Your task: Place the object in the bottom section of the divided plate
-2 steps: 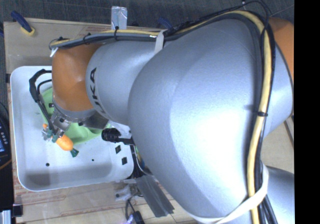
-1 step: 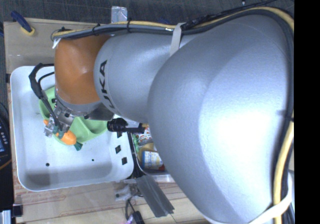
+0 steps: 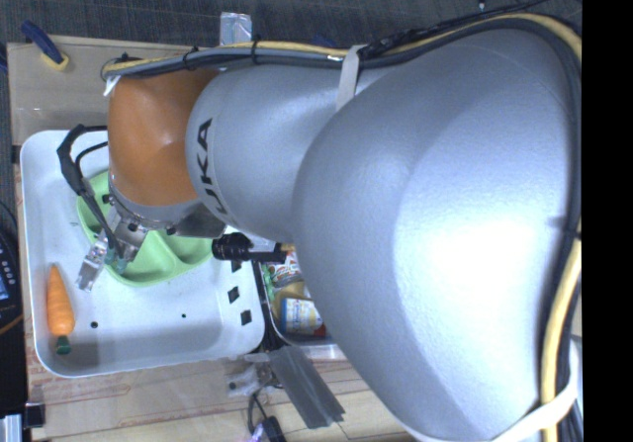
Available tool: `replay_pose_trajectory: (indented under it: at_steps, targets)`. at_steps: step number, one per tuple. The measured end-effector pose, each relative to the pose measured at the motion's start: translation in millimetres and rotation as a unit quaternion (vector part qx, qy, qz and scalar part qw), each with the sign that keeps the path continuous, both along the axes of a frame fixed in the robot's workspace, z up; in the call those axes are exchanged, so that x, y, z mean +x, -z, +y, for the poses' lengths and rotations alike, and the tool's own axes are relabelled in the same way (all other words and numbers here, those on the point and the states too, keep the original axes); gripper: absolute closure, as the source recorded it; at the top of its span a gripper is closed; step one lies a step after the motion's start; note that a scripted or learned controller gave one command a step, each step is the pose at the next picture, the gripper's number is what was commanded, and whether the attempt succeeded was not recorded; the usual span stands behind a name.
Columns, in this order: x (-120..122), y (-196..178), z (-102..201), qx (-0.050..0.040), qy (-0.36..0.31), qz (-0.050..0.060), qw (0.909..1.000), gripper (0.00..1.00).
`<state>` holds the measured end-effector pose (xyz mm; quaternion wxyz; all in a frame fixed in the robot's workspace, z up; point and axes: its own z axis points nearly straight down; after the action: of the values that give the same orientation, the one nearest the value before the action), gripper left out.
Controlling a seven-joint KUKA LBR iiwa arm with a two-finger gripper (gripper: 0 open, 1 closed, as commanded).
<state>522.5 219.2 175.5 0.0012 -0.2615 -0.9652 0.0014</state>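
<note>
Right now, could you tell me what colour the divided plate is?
Light green; the divided plate shows in the camera view, beneath the arm.

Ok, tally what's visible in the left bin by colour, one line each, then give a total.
Orange: 1, the toy carrot near the bin's left wall.
Green: 1, the divided plate, partly hidden under the arm.
Total: 2 things visible in the left white bin. The arm covers much of the bin, so anything beneath it can't be counted.
</note>
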Motion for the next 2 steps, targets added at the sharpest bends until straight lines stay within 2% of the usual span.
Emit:
replay_pose_trajectory:
  at_steps: [1, 2]
  targets:
    - [-42, -84, 0, -0.0008, 0.210, 0.000, 0.9777, 0.00]
    - [29, -131, -21, -0.0007, 0.160, -0.001, 0.9872, 0.00]
